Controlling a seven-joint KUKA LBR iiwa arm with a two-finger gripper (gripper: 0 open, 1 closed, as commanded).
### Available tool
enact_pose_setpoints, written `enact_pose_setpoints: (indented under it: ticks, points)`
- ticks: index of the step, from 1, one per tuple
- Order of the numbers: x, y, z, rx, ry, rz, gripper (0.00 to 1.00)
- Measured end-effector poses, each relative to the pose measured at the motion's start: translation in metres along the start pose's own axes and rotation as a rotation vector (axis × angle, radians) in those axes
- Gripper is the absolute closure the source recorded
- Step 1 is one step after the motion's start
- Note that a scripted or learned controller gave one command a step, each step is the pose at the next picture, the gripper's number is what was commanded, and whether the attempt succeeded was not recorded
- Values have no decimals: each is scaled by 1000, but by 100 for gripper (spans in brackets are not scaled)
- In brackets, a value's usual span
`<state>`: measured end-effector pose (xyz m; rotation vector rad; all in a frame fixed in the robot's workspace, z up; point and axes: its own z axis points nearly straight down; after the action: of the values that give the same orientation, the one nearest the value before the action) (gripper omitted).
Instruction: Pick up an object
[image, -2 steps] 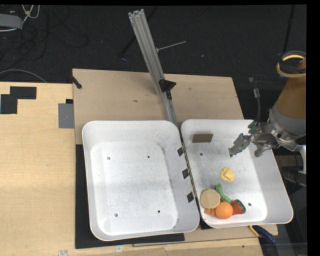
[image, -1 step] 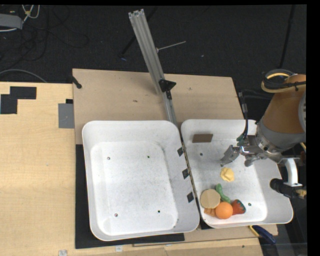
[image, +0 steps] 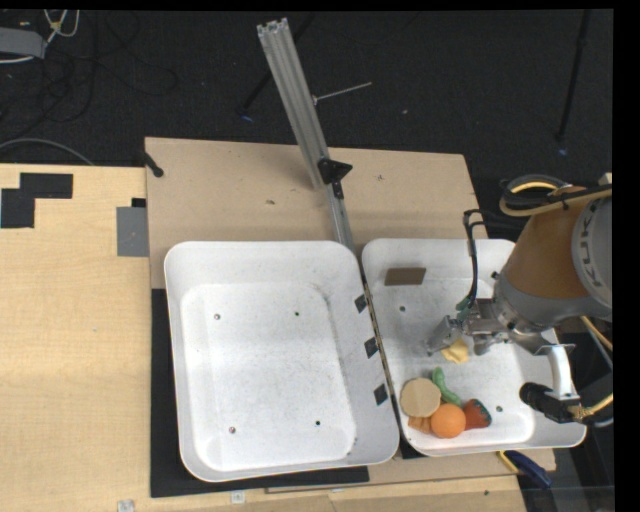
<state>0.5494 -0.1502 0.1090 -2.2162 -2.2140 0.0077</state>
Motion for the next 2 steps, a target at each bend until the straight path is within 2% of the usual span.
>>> enact_pose_setpoints:
  ticks: [1, 2]
  points:
    - [-3, 1, -14, -6, -2, 7, 100]
    - [-7, 1, -76, -13, -4, 3, 100]
